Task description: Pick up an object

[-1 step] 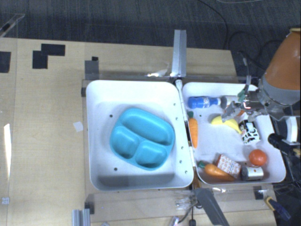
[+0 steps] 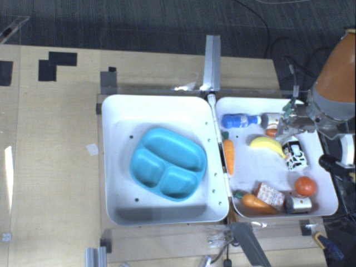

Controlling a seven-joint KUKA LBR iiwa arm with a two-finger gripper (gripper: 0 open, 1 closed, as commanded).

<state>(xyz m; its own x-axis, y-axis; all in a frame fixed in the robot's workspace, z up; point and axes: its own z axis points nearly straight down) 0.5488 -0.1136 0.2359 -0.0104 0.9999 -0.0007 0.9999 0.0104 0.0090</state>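
The right bin (image 2: 328, 174) holds several objects. A clear bottle with a blue label (image 2: 240, 120) lies at its far edge, and a banana (image 2: 267, 145) lies just below it. A carrot (image 2: 228, 156) rests along the left wall. Near the right wall sit a black-and-white can (image 2: 295, 156) and a red tomato (image 2: 305, 186). My gripper (image 2: 288, 120) hangs over the bin's far right part, just above the banana's right end and next to a small orange item (image 2: 271, 131). Nothing is visibly held.
The left bin (image 2: 119, 149) carries a blue divided plate (image 2: 168, 163). In the right bin's near corner lie a second carrot (image 2: 257, 202), a red-and-white packet (image 2: 271, 194) and a grey-white item (image 2: 300, 204). A metal post (image 2: 212, 65) stands behind the bins' shared wall.
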